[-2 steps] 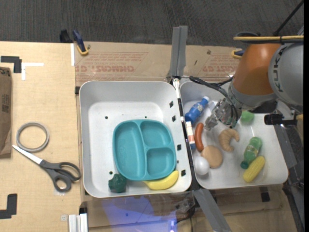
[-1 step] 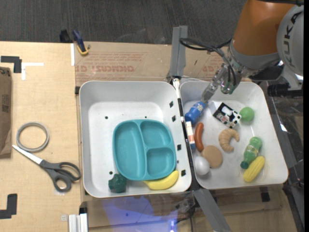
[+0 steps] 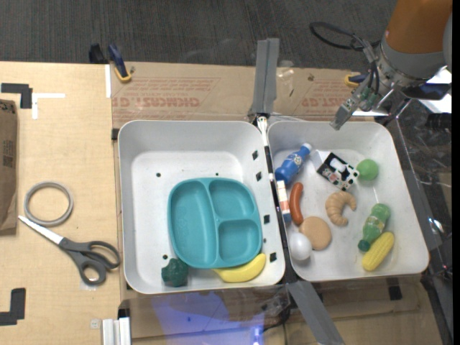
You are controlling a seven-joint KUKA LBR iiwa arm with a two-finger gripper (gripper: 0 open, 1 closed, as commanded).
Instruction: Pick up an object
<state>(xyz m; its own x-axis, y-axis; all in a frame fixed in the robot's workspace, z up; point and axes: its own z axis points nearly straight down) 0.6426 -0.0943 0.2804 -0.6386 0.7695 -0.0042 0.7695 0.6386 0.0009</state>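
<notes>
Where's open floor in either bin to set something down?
Left bin: bare strip behind the teal tray, toward the far wall. Right bin: small patch between croissant and green bottle. Crowded along the divider near the blue bottle and hot dog.

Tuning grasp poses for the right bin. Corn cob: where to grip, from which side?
Judging from this view, grip the corn cob across its middle, coming from above. It lies flat and slanted near the right bin's front right corner, so close the fingers across its narrow width. The green bottle touches its upper end and the bin wall runs close by, so mid-body leaves most room.
</notes>
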